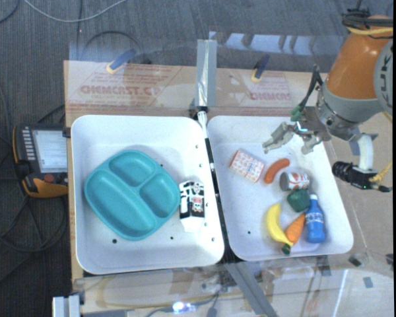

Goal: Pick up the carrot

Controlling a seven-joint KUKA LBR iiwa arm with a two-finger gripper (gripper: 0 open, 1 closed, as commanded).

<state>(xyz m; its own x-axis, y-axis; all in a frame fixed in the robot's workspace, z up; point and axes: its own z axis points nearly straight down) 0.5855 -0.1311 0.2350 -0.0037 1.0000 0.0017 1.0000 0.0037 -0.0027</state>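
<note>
Two white bins sit on the bench; the hand (294, 137), spread wide, should descend over the carrot (294, 228) beside the banana (275, 224).

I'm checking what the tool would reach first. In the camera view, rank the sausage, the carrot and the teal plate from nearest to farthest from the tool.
Tool, over the right bin's far part:
1. Sausage, right bin, just below and left of the tool.
2. Carrot, right bin's near end, between the banana and the blue bottle.
3. Teal plate, left bin.
</note>
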